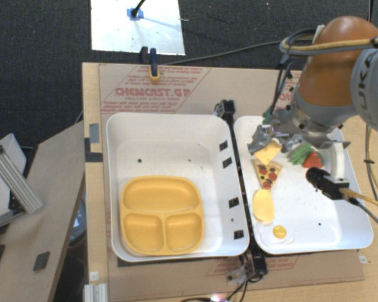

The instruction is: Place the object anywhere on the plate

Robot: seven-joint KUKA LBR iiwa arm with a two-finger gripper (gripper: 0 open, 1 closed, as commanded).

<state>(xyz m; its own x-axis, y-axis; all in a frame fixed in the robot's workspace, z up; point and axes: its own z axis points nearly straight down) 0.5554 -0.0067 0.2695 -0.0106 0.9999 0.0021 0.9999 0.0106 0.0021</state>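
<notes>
In right bin — tool [263,138], grip unreadable, over pizza wedge [268,172] | left bin: three-compartment yellow plate [162,214]

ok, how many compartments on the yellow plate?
3. The plate sits in the left bin: one wide compartment across its far side, two smaller ones on its near side, left and right. None hidden.

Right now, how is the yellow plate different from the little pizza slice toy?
The yellow plate is much bigger than the pizza slice. The plate lies in the left bin; the slice lies in the right bin, just below the gripper. The plate is plain with three compartments; the slice has red spots. Both are yellowish and lie flat.
</notes>
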